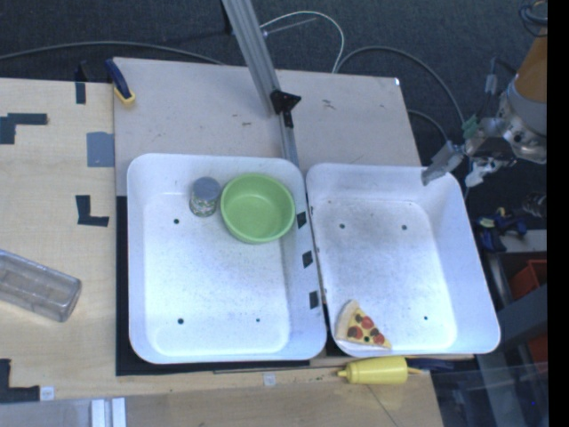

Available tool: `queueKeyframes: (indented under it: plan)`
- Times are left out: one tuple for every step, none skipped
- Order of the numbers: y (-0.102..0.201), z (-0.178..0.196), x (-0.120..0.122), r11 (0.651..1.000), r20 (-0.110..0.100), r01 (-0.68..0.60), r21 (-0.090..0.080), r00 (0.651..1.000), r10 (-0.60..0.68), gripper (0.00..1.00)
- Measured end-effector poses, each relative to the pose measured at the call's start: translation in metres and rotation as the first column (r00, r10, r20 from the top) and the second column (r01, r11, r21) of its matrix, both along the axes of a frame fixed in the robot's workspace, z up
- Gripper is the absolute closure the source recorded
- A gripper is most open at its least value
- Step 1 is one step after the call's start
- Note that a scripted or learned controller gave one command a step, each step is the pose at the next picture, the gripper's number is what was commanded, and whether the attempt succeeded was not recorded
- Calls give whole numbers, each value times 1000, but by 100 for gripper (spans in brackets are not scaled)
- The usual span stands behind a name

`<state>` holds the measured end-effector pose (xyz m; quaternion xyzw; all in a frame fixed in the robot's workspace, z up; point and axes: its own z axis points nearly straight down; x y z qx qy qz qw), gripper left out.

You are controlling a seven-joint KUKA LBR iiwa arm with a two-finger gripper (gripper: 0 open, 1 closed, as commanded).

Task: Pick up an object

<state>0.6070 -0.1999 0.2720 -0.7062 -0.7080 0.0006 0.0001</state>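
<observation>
Standing over the bench: two shallow white bins sit side by side, their inner rims touching. The left bin (151, 327) holds a green bowl (258, 207) near its far edge, upright, and a small glass jar with a grey lid (204, 196) just beside the bowl on its left, touching or nearly so. The right bin (462, 265) holds a toy pizza slice (360, 325) in its near left corner, lying flat with its point toward the bin's middle.

The arm (533, 83) comes in from the right at the far right corner of the right bin. The gripper (458, 161) hangs over that corner's rim, well apart from the pizza slice and from the bowl and jar. Two fingers can be made out with a gap between them, spread apart; nothing sits between them.

Outside the bins: a yellow bottle-shaped toy (378, 370) lies on its side just past the near rim of the right bin. A clear plastic container (36, 285) lies on the wooden bench top at left. A grey metal pole (253, 47) slants across the far side, with cables (311, 20) looping behind it.
</observation>
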Motion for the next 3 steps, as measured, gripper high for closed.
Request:
queueKeyframes:
  plan:
    - [0,0,0,1000,0,0,0,1000,0,0]
    - [5,-59,8,1000,-6,-1,1,1000,1,0]
    - [-4,-110,7,1000,-5,1,0,1000,-1,0]
